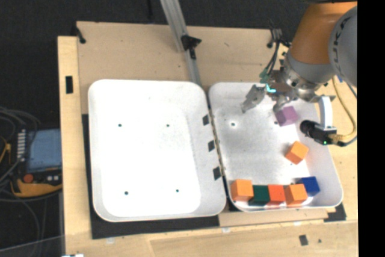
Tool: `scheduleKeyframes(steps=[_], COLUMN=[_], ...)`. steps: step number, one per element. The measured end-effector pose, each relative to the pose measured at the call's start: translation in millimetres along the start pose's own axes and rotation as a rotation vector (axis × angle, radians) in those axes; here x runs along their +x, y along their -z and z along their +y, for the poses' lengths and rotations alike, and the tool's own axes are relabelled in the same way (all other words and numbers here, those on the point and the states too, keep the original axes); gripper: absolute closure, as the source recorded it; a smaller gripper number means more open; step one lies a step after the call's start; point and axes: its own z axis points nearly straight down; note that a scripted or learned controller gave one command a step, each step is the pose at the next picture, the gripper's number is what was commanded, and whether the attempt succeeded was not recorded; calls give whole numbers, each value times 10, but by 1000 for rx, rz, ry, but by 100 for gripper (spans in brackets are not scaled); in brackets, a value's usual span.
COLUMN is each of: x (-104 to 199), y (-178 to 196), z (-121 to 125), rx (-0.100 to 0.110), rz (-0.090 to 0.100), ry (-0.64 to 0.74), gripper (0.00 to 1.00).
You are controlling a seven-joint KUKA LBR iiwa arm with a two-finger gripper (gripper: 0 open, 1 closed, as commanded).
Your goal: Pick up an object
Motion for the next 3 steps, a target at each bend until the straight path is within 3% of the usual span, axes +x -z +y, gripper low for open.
scheduleKeyframes(steps=[1,3], x=[1,-65], y=[26,-1124], z=[10,-28], rx=[-5,0], rz=[0,-4], ry=[0,-6], gripper=[0,0])
